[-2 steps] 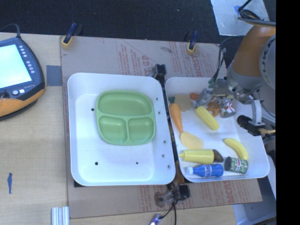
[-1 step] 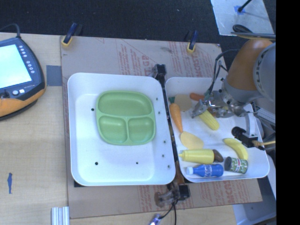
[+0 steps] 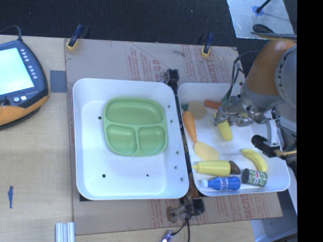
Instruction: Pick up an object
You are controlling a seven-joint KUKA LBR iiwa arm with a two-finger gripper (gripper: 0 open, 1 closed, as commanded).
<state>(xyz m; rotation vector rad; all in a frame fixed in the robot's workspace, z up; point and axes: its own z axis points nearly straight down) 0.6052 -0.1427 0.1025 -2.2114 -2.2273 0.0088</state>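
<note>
Pincer over right bin, yellow piece beneath

Pincer (image 3: 225, 119) sits low in the right bin (image 3: 282, 185), directly above a small yellow piece (image 3: 224, 131) tilted upright; grip state cannot be told. Carrot (image 3: 189, 125) lies just left, yellow chip (image 3: 206, 150) below. Mustard bottle (image 3: 214, 167), banana (image 3: 255, 159), blue bottle (image 3: 221, 184) nearer the front. Green divided plate (image 3: 135, 126) in the left bin (image 3: 83, 135).

No writing can be read; the red print on the cardboard sheet (image 3: 151, 59) is too blurred.
</note>
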